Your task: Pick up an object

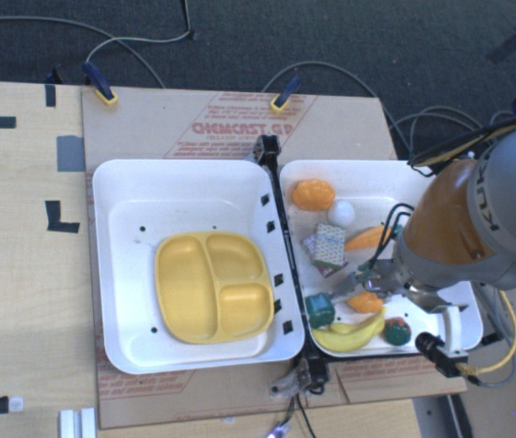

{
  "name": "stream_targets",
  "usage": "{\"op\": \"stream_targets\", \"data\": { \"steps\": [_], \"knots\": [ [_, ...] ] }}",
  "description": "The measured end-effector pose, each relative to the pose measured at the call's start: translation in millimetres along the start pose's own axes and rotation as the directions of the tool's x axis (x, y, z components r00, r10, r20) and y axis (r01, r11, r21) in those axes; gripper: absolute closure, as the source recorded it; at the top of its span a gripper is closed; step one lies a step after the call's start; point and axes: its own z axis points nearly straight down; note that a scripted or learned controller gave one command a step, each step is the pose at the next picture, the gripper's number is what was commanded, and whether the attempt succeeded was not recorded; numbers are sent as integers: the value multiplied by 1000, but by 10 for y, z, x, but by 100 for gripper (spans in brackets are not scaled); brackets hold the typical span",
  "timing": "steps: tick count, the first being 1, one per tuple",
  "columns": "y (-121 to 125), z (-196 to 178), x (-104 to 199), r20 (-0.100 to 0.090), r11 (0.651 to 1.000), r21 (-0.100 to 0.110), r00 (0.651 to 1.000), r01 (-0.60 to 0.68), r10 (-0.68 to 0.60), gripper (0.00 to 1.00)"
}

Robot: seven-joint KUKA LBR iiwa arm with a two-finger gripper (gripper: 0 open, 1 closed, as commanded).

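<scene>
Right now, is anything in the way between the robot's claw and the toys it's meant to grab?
Nothing visible. The gripper hangs low in the right bin, right beside a small orange piece, with the banana just below.

Red "CHEMCAST GP" on the cardboard sheet (231, 124); "KU" on the arm (504, 199).

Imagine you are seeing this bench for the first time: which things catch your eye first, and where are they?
A yellow divided tray lies alone in the left bin. The right bin is crowded with small toys, among them a banana at its near edge and an orange fruit at the far end. The grey and orange arm looms over that bin's right side.
</scene>
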Motion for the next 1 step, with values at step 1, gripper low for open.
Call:
{"op": "stream_targets", "data": {
  "steps": [1],
  "knots": [
    [284,-1396,651,-6,1000,6,1000,4,-4,100]
  ]
}}
